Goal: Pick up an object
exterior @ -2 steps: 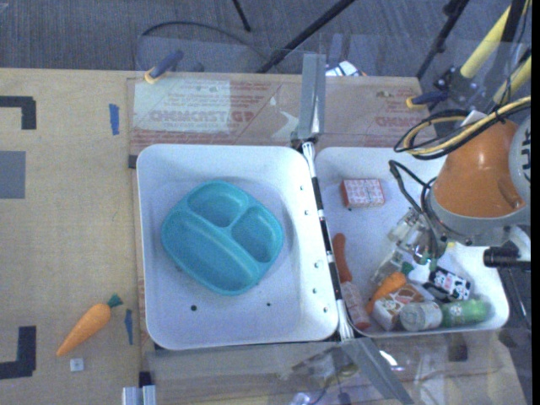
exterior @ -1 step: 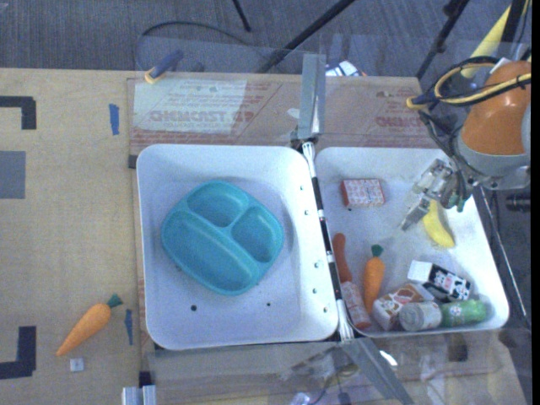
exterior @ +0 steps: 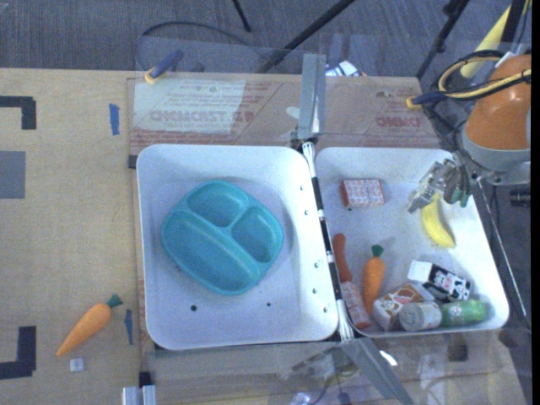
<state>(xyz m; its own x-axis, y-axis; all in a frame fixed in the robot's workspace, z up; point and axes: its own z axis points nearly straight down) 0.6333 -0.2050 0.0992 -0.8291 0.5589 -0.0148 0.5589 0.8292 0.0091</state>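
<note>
The yellow banana (exterior: 438, 224) lies in the right part of the right bin (exterior: 494, 264), a little above its middle height, long axis running up-left to down-right. Just above its upper end hangs the gripper (exterior: 429, 194), tilted so it points down and to the left; whether it is spread or pressed together cannot be told, and nothing shows clearly between it. The arm (exterior: 499, 121) comes in from the right edge of the frame, its orange band bulging above the wrist at upper right, the wrist bent downward into the bin.

Left of the banana, near the bin's top, sits a small red box (exterior: 363, 193). Lower down an orange toy carrot (exterior: 373, 278) stands roughly upright beside a long red piece (exterior: 341, 260) by the dividing wall. Along the bottom edge lie a carton (exterior: 396, 304), a green bottle (exterior: 443, 314) and a black-and-white box (exterior: 447, 283).

The left bin (exterior: 160, 175) holds a teal divided plate (exterior: 223, 236). A second carrot (exterior: 86, 326) rests on the bench at lower left
</note>
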